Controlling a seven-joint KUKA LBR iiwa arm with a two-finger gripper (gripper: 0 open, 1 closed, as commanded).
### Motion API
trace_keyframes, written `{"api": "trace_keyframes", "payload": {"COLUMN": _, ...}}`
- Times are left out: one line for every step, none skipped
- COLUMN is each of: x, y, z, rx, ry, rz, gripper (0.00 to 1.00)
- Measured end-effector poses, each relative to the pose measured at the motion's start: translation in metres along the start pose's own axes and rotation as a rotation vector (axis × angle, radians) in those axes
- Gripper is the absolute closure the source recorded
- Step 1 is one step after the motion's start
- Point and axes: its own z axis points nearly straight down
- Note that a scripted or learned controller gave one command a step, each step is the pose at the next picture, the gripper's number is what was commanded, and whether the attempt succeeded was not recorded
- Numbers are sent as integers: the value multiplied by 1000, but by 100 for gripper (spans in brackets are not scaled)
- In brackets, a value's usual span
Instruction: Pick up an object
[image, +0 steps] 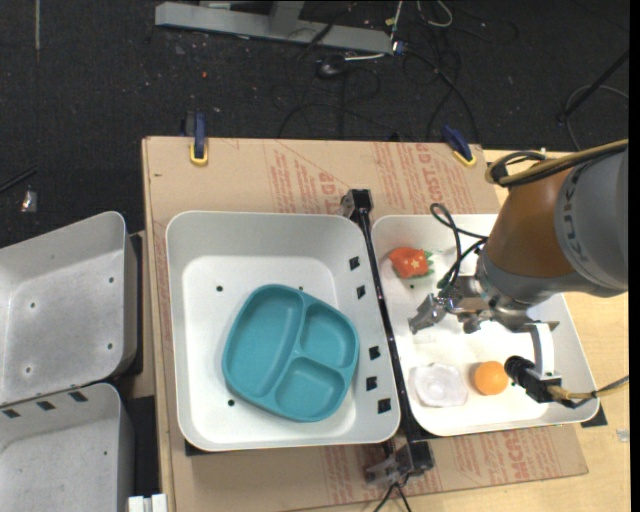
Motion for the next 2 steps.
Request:
{"api": "trace_keyframes", "payload": {"x": 1, "y": -1, "z": 27, "rx": -1, "ry": 0, "rz": 0, "gripper": 0}}
{"api": "trace_keyframes", "payload": {"x": 0, "y": 0, "z": 15, "rx": -4, "ry": 0, "rz": 2, "gripper": 100}}
